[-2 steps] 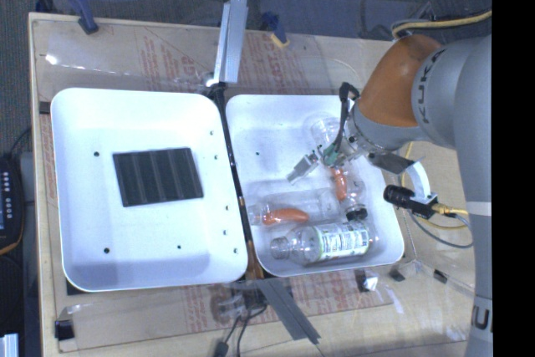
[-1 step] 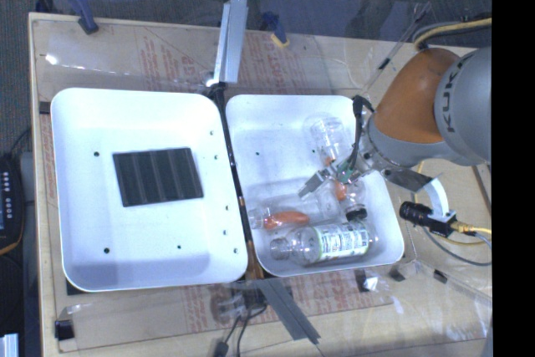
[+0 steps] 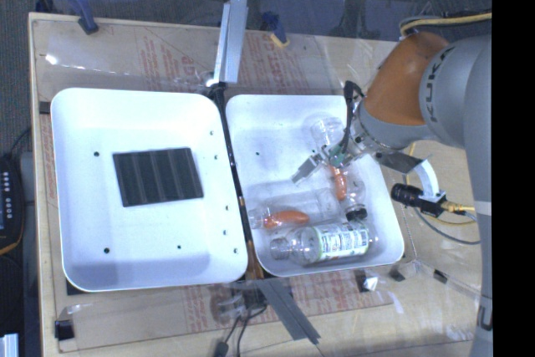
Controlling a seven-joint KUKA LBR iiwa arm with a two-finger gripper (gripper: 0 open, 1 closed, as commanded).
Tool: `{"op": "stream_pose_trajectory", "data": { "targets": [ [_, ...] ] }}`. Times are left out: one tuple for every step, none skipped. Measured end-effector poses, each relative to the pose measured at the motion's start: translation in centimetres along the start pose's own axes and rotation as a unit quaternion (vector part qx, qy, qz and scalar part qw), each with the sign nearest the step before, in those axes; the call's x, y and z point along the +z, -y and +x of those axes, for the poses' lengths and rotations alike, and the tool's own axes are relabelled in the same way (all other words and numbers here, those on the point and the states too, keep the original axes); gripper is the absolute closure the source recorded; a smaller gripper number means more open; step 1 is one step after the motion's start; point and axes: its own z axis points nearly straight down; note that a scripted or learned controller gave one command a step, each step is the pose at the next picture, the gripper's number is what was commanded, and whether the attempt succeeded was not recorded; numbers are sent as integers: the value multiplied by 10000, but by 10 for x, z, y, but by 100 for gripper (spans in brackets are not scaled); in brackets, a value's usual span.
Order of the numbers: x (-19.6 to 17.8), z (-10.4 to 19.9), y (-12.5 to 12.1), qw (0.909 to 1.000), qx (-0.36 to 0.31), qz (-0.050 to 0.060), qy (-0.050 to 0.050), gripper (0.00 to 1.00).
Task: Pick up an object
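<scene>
My gripper (image 3: pixel 320 160) hangs low over the middle of the right bin (image 3: pixel 251 130), reaching in from the right. Just right of it lies a small orange piece (image 3: pixel 339 181). A clear rounded object (image 3: pixel 323 130) sits directly behind the gripper. A clear plastic bottle (image 3: pixel 322 244) with a printed label lies on its side along the bin's front wall. Left of it rests an orange carrot-shaped thing (image 3: pixel 285 218) inside clear wrapping. A small black cap (image 3: pixel 356 213) sits near the bottle's right end. Nothing visibly hangs from the gripper.
The left bin (image 3: pixel 75 247) holds a dark grey ridged mat (image 3: pixel 158 176) lying flat near its middle. A metal bar (image 3: pixel 229 38) stands behind the gap between the bins. Blue clamps (image 3: pixel 84 18) grip the bench's back edge.
</scene>
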Motion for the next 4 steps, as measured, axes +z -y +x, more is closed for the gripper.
{"op": "stream_pose_trajectory", "data": {
  "targets": [
    [-7,0,-1,10000,-22,14,-9,100],
    [-7,0,-1,10000,-24,16,-9,0],
    [-10,10,15,9999,132,12,-10,0],
    [-5,-5,-10,9997,232,1,3,0]
  ]
}}
